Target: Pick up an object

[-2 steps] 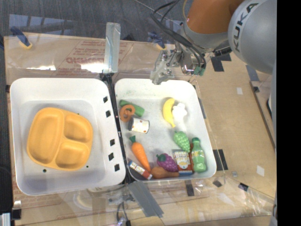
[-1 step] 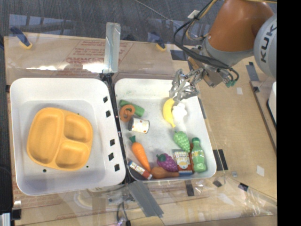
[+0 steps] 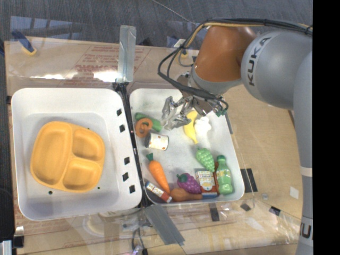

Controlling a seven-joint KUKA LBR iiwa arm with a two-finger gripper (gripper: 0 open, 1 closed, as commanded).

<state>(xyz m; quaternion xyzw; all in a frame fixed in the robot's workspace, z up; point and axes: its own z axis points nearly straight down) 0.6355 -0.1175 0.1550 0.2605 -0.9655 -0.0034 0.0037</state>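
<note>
Two white bins (image 3: 21, 142), one yellow divided plate (image 3: 66, 155), one carrot (image 3: 158, 175), one green bottle (image 3: 223, 175).

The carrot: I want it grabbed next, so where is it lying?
The carrot lies in the right bin, near its lower left wall, below the small can and left of the purple grapes.

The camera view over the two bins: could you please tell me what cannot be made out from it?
1. The metal two-finger gripper: too small and cluttered to tell whether it holds anything.
2. The yellow banana-shaped toy: its upper end is hidden under the gripper.
3. The small red-labelled box: its print is too small to read.
4. The dark reddish item at the right-hand white bin's front wall: partly hidden by the orange toy carrot.
</note>
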